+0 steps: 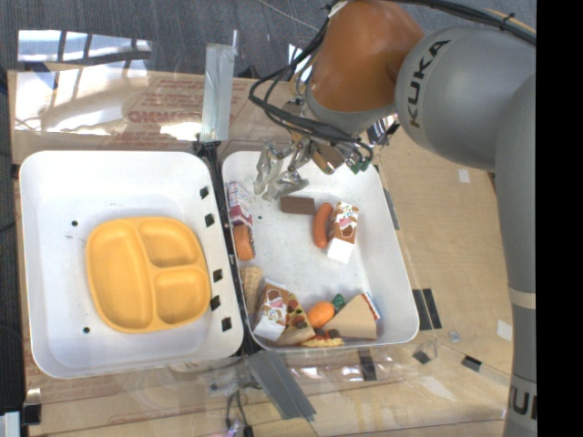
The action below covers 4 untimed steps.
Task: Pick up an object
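Observation:
My gripper (276,175) hangs over the back left part of the right bin (401,271), with its fingers spread and nothing between them. Just right of it lies a brown chocolate bar (297,205). Beside that are an orange sausage (322,225) and a small carton (343,229). A wrapped snack (239,204) and another sausage (242,241) lie along the bin's left wall. At the front sit an ice cream cone (251,282), a pizza box (275,312), a carrot (321,314) and a sandwich wedge (359,319).
The left bin (55,189) holds a yellow divided plate (146,272). The grey arm and its orange band (364,53) loom over the back right of the right bin. Cardboard lines the bench behind the bins.

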Each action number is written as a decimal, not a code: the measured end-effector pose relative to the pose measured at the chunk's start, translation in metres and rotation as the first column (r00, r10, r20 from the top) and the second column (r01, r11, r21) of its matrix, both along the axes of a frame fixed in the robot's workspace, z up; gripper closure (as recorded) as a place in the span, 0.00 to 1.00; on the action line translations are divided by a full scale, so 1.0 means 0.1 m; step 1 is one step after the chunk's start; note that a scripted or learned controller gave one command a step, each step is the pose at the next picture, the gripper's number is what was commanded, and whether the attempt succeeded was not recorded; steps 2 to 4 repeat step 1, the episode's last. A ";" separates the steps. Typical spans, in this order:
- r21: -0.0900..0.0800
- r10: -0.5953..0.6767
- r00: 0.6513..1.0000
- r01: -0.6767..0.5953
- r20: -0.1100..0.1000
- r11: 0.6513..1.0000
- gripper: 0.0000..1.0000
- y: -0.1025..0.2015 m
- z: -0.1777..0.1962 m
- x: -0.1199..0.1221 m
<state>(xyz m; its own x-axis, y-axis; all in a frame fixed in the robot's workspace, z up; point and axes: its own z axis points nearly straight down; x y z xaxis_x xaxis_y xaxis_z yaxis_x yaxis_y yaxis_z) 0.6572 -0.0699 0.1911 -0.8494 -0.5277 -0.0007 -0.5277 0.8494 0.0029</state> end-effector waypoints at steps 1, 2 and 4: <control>-0.004 0.203 0.979 -0.203 0.007 0.979 1.00 -0.58 -0.10 0.01; -0.004 0.203 0.979 -0.203 0.007 0.979 1.00 -0.58 -0.10 0.01; -0.004 0.203 0.979 -0.203 0.007 0.979 1.00 -0.58 -0.10 0.01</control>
